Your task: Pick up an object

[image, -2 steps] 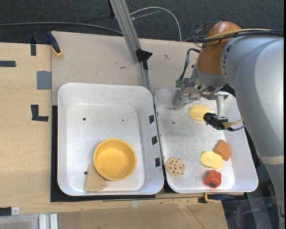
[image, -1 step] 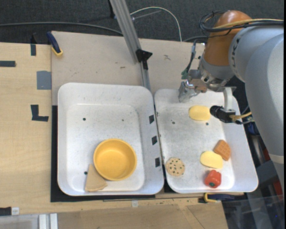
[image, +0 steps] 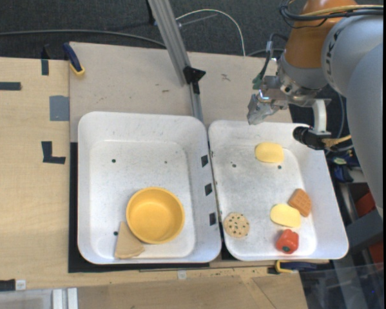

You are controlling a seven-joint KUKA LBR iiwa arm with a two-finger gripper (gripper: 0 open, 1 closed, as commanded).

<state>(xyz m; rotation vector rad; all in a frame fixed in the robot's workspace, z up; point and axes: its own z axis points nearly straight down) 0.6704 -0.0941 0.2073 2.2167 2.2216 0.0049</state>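
My gripper [image: 256,116] hangs over the far rim of the right bin [image: 244,172], up and to the left of a pale yellow lump [image: 269,152]. Nothing shows between its fingers. Lower in the same bin lie a second yellow piece [image: 285,215], an orange waffle-like wedge [image: 301,201], a round cookie [image: 236,224] and a small red item [image: 287,241]. In the left bin [image: 102,166] sits a yellow bowl [image: 154,214] with a tan wedge [image: 127,245] tucked against its lower left.
A slanted metal pole [image: 173,37] rises behind the bins, with a clamp near the left bin's far right corner. Cables trail over the bench behind the right bin. A yellow-and-blue clamp [image: 74,59] grips the bench's far left corner.
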